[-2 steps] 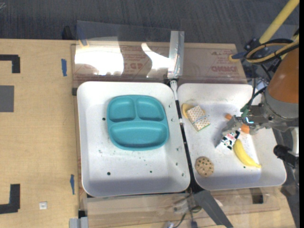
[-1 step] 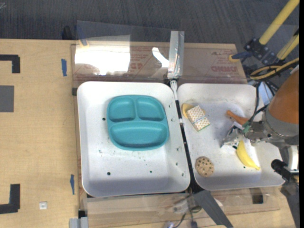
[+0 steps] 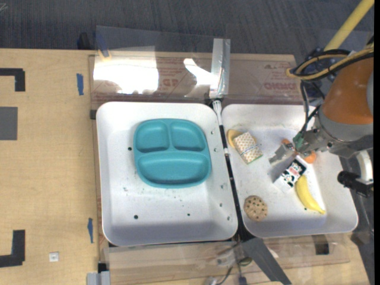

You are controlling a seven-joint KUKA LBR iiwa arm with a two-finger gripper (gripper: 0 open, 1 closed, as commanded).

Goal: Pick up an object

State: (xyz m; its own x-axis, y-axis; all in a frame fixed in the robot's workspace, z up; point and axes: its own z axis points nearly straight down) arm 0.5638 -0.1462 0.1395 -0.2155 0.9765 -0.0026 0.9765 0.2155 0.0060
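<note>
Your gripper (image 3: 284,159) hangs low in the right bin (image 3: 338,221), jaws spread, pinching nothing. A small black-and-white pack (image 3: 293,173) lies just beside them, with a banana (image 3: 309,196) touching it below. A cookie (image 3: 255,207) and a wrapped snack (image 3: 246,146) sit apart; the left bin (image 3: 113,177) carries a teal tray (image 3: 172,152).
</note>
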